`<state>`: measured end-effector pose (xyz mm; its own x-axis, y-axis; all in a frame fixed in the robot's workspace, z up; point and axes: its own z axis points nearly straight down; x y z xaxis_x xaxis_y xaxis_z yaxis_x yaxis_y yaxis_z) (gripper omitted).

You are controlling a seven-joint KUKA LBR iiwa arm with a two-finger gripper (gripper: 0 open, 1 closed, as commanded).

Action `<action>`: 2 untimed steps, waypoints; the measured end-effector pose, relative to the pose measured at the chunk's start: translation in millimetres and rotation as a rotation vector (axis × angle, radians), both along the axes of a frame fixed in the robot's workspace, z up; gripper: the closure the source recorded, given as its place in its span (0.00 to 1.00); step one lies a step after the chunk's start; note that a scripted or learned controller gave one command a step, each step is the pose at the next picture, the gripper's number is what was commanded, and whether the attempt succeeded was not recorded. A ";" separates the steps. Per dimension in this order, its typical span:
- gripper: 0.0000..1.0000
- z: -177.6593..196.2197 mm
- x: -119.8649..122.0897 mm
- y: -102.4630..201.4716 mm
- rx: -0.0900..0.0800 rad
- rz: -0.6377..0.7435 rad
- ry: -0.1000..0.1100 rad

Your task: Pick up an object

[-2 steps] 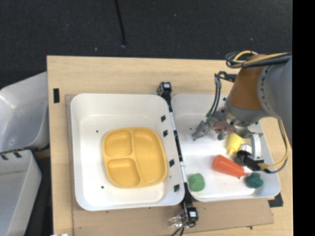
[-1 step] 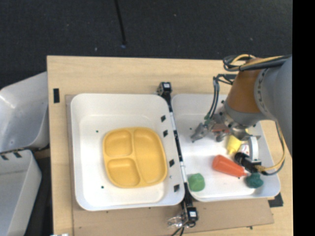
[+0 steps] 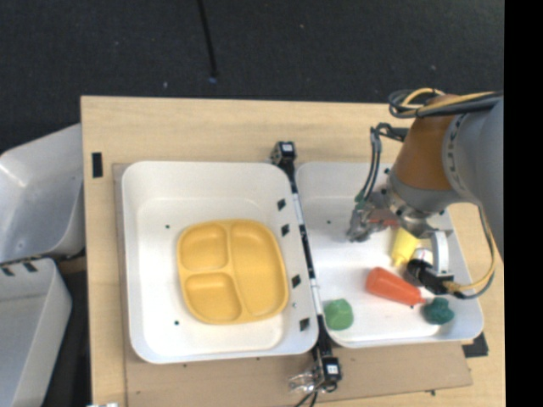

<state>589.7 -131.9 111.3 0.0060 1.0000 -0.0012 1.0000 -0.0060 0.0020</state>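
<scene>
- The wooden bench (image 3: 212, 130) holds two white bins side by side. The left bin (image 3: 153, 202) has a big yellow plate (image 3: 231, 271) with three parts lying flat in it. Nothing is on the plate.
- The right bin (image 3: 335, 189) has the small toys, and the grey arm (image 3: 454, 155) with its orange band reaches down into it from the right.
- The claw (image 3: 363, 225) is low in the right bin, near the middle of it, close to the white floor. I cannot tell if the claw is apart or together, because it is small and dark and the wrist covers part of it. I see no toy in it, so I think nothing has been picked up yet.
- The orange toy (image 3: 393, 286), shaped like a carrot, lies flat on the bin floor, below and to the right of the claw, a little apart from it.
- The yellow toy (image 3: 404, 246) is just beside the claw on its right, partly under the arm.
- The light green toy (image 3: 339, 314) sits near the front edge of the right bin, well apart from the claw.
- The dark green toy (image 3: 439, 311) sits in the front right corner, close to the tip of the orange toy.
- So the job looks like it is at the start: the claw is down among the toys, but grabbing and lifting one is left to do.
</scene>
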 end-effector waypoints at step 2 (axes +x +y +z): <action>1.00 86.3 4.4 3.6 0.001 0.009 -0.002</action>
<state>594.1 -128.4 197.7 -0.0029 1.0000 -0.0004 1.0000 0.0029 0.0040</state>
